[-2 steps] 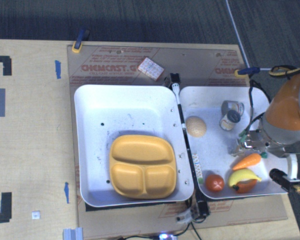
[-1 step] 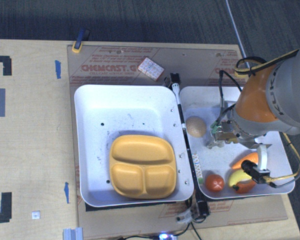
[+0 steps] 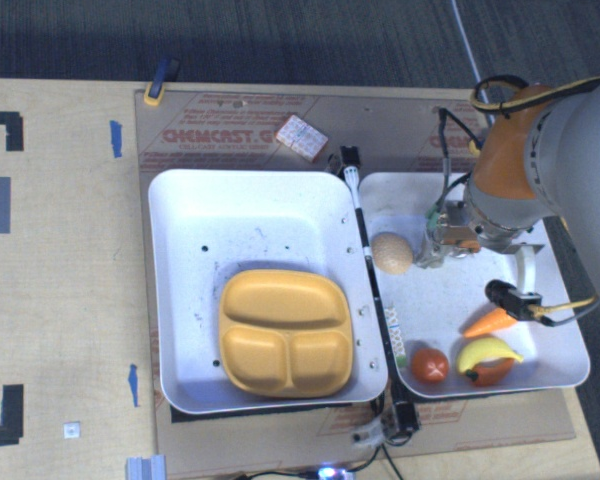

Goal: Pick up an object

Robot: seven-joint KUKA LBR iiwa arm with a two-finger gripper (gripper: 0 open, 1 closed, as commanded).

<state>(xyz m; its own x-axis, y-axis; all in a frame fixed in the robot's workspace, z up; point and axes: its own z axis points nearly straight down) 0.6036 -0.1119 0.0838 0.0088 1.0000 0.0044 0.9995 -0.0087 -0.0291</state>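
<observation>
Hand low in right bin, just beside beige egg-like ball; grip state unclear. Carrot, banana, tomato near front wall of same bin. Yellow divided tray in left bin.

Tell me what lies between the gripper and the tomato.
In the camera view, just bare white bin floor lies between the gripper and the tomato; the egg sits off to the side.
</observation>
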